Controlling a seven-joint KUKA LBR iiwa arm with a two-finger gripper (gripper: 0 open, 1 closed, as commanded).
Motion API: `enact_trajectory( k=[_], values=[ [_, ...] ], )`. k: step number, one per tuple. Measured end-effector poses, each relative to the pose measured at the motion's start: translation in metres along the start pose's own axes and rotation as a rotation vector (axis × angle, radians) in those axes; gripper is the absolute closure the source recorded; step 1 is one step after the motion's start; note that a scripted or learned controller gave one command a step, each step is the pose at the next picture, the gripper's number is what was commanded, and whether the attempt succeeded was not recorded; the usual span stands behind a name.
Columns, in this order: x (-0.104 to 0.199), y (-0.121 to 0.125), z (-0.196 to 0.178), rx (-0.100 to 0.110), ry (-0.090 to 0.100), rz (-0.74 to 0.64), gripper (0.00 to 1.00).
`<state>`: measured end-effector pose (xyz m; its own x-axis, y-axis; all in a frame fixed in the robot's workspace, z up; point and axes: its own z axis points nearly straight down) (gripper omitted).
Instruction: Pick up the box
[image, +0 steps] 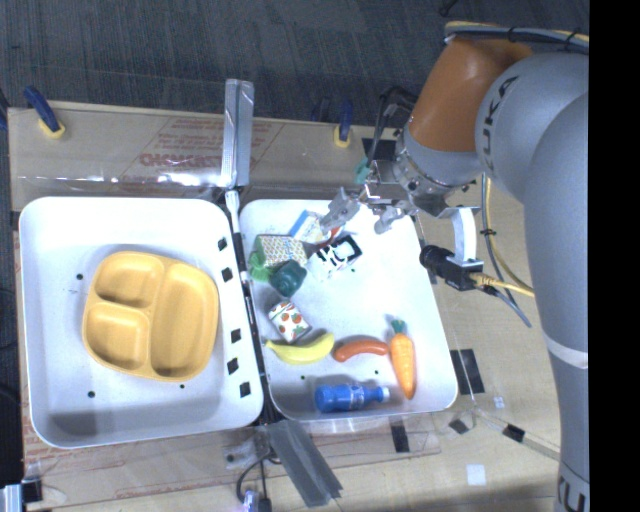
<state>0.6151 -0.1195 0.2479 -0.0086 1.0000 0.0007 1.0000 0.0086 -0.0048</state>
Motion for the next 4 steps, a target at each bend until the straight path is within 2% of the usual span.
enact_trajectory(
  k=[1, 2, 3, 4],
  values=[
    [0.021, 0.042, 0.142, -0.009, -0.001, -0.095, 0.00],
    [0.021, 0.043, 0.131, -0.010, -0.001, -0.100, 1.00],
    [0.081, 0.035, 0.016, -0.004, -0.001, 0.180, 1.00],
    [0.080, 0.035, 0.016, -0.003, 0.000, 0.180, 0.00]
  ],
)
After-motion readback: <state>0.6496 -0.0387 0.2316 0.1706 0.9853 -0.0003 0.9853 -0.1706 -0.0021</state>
